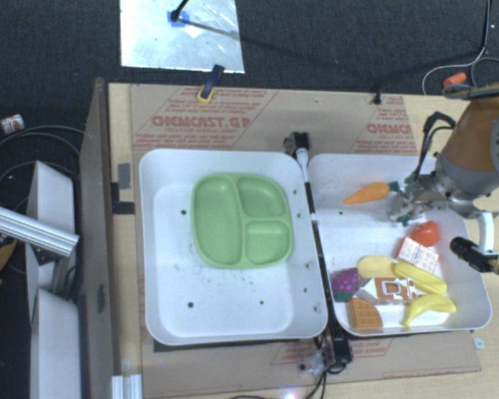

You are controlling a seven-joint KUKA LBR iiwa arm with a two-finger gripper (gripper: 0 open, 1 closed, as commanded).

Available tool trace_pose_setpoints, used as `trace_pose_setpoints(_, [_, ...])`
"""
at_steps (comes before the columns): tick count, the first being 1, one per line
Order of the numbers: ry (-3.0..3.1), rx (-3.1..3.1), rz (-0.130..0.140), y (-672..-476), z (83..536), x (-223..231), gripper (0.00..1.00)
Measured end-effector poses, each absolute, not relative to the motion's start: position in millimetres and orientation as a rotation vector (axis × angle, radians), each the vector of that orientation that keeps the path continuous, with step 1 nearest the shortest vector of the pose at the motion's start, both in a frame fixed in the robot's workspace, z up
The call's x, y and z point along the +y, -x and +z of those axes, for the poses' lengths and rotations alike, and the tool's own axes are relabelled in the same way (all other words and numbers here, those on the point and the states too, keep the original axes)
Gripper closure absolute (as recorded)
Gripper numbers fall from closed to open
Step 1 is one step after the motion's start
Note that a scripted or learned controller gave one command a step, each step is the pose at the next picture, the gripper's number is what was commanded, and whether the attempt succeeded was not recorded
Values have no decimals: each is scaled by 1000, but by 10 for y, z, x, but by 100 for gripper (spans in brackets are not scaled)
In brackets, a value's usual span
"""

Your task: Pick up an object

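The gripper (406, 206) sits low in the right bin (337, 223), near its far right part, just right of the toy carrot (368, 194) and just beyond the red piece (427, 233). I cannot tell whether the fingers are apart or together; they are small and blurred against the white floor, and nothing is visibly between them. The carrot looks the likeliest pick: it lies alone on bare floor with its leafy end toward the gripper, so a clean grasp would mean centring across its body, not its tip. The near right corner is crowded: a yellow lemon (376, 266), a banana (428, 307), a purple piece (345, 282), a waffle-like piece (365, 314) and a white carton (418, 256) lie touching or overlapping, so closing there risks pinching two things. The left bin (170, 306) holds a green divided plate (241, 221), well apart across the divider.
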State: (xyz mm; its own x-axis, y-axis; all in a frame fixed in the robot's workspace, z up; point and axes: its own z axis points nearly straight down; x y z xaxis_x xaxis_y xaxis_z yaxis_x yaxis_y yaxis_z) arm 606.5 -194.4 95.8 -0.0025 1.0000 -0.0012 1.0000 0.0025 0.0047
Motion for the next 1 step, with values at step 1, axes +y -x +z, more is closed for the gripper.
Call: trace_pose_setpoints(1, [-2220, 2221, 3, -5701, 1519, -1772, 100])
